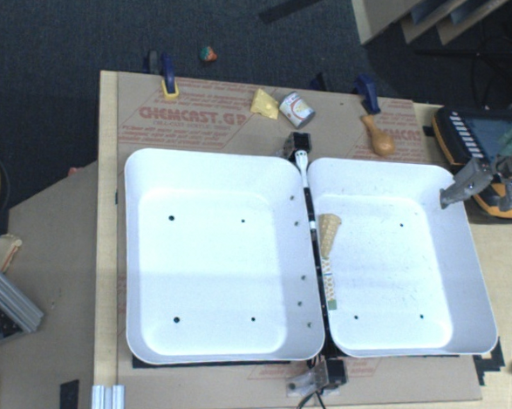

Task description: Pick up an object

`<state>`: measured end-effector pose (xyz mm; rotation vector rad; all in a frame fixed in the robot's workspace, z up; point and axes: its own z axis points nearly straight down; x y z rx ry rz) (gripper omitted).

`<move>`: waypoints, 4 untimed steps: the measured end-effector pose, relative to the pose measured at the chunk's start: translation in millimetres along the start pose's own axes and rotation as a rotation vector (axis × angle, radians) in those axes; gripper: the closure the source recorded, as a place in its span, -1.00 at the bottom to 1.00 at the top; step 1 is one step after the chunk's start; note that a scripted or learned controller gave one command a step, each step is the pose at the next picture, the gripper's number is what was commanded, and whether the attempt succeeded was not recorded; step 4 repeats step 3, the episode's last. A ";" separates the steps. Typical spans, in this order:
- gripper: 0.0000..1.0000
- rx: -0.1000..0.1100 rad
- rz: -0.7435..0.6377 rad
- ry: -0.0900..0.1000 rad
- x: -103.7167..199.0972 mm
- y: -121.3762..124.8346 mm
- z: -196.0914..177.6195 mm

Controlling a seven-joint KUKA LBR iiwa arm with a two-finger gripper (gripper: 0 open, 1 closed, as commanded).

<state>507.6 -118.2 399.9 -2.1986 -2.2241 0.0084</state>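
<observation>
2 white bins fill the bench, and nearest the camera, below their seam, a small black clamp (332, 371) with trailing cable sits at the front edge. The left bin (147, 262) shows nothing but 4 dark dots on its floor. The right bin (460, 283) holds the likely target: an ice-cream-cone-shaped object (327, 232) lying against its left wall, just beside the seam, with a thin printed strip (329, 283) below it along the same wall.

Further back, at the right bin's far right corner, the gripper (456, 192) hangs over the rim, well apart from the cone. I cannot tell how it is set; it carries nothing visible.

Beyond the bins, on the brown board, lie a yellow wedge (265, 105), a small can (297, 109) and a wooden pear-shaped piece (379, 138), all outside the bins.

Risk, as I judge it: the cone hugs the wall, so a descent there could strike the rim or seam, or nudge the cone instead of straddling it. Its taper may also let it squirt free.
</observation>
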 end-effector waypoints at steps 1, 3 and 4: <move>1.00 -0.020 0.011 -0.009 -7.5 -0.3 -19.4; 1.00 -0.018 0.020 -0.012 -95.6 -31.7 -135.6; 1.00 -0.018 0.020 -0.012 -95.6 -31.7 -135.6</move>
